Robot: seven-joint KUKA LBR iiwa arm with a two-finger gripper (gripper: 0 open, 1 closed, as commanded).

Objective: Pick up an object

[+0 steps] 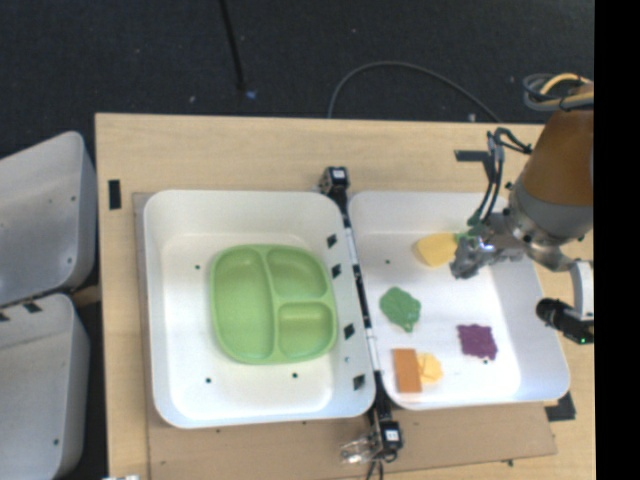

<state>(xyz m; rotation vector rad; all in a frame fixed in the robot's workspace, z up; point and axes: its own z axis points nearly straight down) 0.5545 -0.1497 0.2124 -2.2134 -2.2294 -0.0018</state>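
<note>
On the wooden bench (pixel 120 158), the gripper (pixel 466 264) hovered just beside the yellow piece (pixel 436 249) in the right bin (pixel 540 368), finger state impossible to tell, and a misaligned descent risked nudging it aside.

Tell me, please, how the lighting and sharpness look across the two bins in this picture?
Camera view: lighting soft and even, the white bins bright, nearly washed out; faint shadows under the green tray; overall slightly soft, the gripper a blurry dark shape beside the yellow object.

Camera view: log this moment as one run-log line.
claw low in right bin | beside yellow piece | green blob, purple piece, orange block untouched | green tray in left bin
</note>
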